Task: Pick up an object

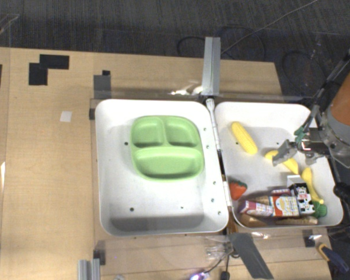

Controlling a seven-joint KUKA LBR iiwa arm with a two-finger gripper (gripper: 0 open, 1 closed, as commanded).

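My gripper (290, 144) hangs over the right bin (262, 116), near its right side, and looks open with nothing held between its fingers. Just below its lower finger (282, 154) lies a small yellow banana piece (287, 163). A yellow corn cob (244, 138) rests to the left of the gripper. A second yellow piece (308, 180) lies lower right. A red strawberry-like toy (238, 188) sits at the bin's left wall. A printed carton (277, 206) lies along the front wall, with a green item (321, 210) at its right end.
The left bin (114, 203) holds a green divided plate (165, 146). A metal post (212, 63) stands behind the gap between the bins. The arm's grey and orange body (345, 112) covers the right bin's far right edge.
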